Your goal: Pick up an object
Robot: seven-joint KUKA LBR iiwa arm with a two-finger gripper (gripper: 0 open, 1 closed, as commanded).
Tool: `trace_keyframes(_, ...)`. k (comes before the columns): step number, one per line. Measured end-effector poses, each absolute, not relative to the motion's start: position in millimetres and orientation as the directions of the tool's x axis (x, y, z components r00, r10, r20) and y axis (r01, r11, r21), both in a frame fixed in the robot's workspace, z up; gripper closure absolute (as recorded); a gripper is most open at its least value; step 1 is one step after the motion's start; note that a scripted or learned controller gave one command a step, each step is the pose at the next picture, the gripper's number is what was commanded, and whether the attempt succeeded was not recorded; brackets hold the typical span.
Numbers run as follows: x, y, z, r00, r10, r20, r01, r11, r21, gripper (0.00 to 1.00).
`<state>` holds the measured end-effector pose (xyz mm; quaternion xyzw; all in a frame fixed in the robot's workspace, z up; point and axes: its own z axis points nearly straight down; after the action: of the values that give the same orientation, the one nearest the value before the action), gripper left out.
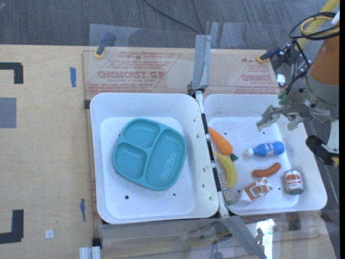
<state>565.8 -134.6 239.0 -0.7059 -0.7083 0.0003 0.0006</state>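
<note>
Teal divided plate [150, 153] (three compartments) in left white bin [102, 161].

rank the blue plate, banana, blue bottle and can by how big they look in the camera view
1. blue plate, by far the largest
2. banana
3. blue bottle
4. can, smallest

The banana and the bottle look close in length, so that pair is unsure.
</note>
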Motion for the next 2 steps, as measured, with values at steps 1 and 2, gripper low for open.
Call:
trace_keyframes(1,540.6,-174.4,88.1,-0.099,0.995,-0.003,0.995,0.099,0.008,0.0)
trace_keyframes(2,488.8,-173.6,87.9,-0.186,0.983,-0.001,0.982,0.186,0.007,0.0)
